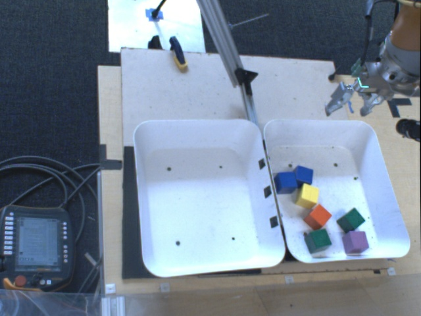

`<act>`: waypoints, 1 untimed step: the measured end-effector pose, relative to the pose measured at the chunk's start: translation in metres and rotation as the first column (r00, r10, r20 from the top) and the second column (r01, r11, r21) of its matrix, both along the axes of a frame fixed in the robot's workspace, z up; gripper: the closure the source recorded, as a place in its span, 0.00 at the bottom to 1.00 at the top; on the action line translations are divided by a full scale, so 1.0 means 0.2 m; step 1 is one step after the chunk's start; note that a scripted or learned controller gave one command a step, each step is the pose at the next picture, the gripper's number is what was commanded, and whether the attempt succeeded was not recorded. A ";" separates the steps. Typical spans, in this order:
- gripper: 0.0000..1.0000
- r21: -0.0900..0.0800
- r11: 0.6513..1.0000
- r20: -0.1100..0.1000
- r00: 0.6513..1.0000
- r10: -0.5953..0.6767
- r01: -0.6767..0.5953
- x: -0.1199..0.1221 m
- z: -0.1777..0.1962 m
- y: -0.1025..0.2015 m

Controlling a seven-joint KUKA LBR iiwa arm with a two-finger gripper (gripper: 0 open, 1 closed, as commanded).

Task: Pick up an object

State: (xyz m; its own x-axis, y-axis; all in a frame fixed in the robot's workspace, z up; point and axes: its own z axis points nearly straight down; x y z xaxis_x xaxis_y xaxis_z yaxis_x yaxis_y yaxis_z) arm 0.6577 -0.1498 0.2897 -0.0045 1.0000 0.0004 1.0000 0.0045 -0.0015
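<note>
Dark carpet all round, and a pale desk [296,78] carrying two white bins. The end effector [352,101] hangs over the desk just past the right bin's [388,196] far right corner, fingers spread apart, nothing between them. All the cubes sit in that bin's near half: two blue cubes [294,178] touching, a yellow cube [306,195], orange, two green, one purple. They're squat, so no real long axis. The left bin [197,143] is alongside.

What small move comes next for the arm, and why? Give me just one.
Probably bring the gripper down and toward the blocks. It hangs open above the far rim of the right bin, holding nothing, while the blocks cluster nearer the front. The purple block looks the easiest target, standing slightly apart from the green ones.
</note>
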 end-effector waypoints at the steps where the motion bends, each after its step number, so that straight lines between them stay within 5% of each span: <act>1: 0.00 -0.001 1.000 0.003 1.000 0.001 -0.001 0.00 0.01 0.00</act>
